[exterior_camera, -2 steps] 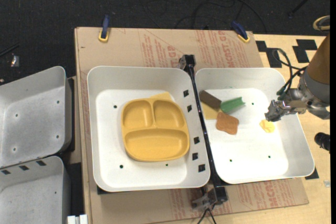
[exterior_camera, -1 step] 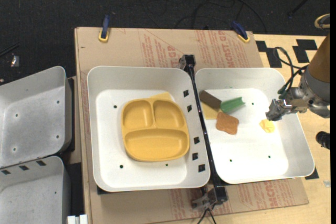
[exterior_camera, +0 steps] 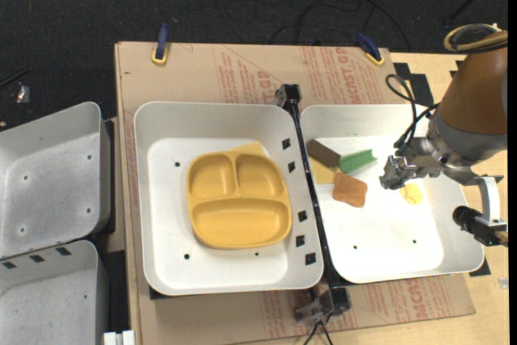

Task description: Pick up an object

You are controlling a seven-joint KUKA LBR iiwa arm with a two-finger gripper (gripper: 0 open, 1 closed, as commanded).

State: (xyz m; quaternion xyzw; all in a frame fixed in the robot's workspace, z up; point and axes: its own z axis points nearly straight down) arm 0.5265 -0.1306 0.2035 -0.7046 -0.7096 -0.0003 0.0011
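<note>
Just smooth 3-part yellow tray (exterior_camera: 239, 200)

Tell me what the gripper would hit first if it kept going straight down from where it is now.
Most likely the bare floor of the right bin. The gripper sits between the green object and the small yellow object, apparently over neither. Depth is hard to judge from this slanted view, so it might clip the yellow one.

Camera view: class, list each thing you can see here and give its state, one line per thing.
Yellow divided tray: upright, lying flat in the left bin.
Green block: lying in the right bin.
Brown block: lying beside the green block.
Orange piece: lying flat.
Yellow piece: lying flat.
End effector: low over the right bin.
</note>
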